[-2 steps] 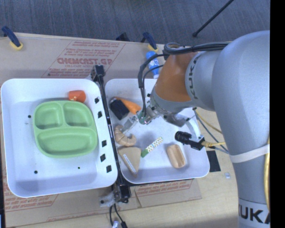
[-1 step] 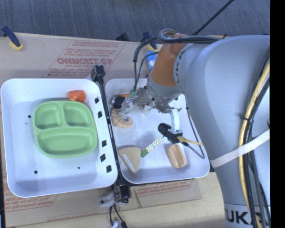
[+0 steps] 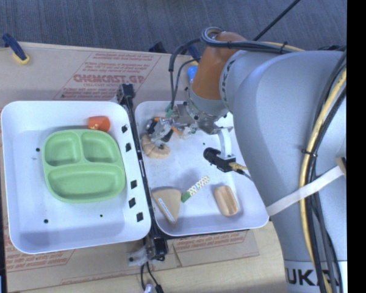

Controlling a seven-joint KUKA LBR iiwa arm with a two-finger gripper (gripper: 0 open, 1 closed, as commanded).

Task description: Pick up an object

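Green divided plate (image 3: 83, 165), orange-red toy (image 3: 99, 124), white bins (image 3: 19, 224), tan bread roll (image 3: 226, 200).

A divided plate (image 3: 83, 165) sits mid left bin (image 3: 18, 224), a tomato (image 3: 99, 123) at its one o'clock; in the right bin (image 3: 250, 220), a bread roll (image 3: 226, 199) lies at five o'clock.

Right bin (image 3: 251, 220): far edge obstructed by arm (image 3: 280, 102) and gripper (image 3: 160, 129); near edge crowded with wedge (image 3: 166, 204), toothbrush (image 3: 196, 188), bread roll (image 3: 226, 199); centre floor passable.
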